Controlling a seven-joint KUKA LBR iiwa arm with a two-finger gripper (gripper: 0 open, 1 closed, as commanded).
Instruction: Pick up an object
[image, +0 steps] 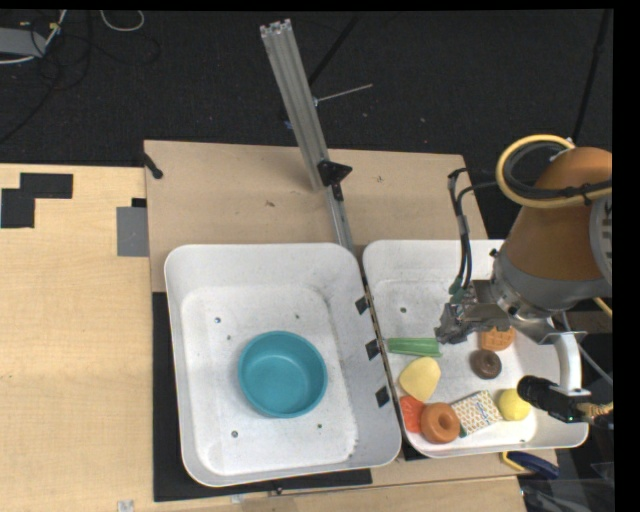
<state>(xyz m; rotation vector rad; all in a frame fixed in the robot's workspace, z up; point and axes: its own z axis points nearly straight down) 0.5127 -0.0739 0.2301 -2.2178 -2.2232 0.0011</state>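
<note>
My gripper (453, 328) hangs low over the middle of the right bin (400, 275), reaching in from the right. A green stick (413, 347) lies just below and left of it. An orange piece (496, 339) and a small brown ring (487, 364) sit just to its right. Nearer the front lie a yellow pear-like piece (420, 378), a red piece (410, 411), an orange doughnut (440, 422), a pale patterned block (477, 411) and a yellow ball (513, 404). Nothing is seen held in the gripper.
The left bin (210, 290) holds a teal bowl (283, 373). A slanted metal rail (303, 105) runs down to the divider between the bins. The arm's orange band (562, 215) looms over the right bin's right side.
</note>
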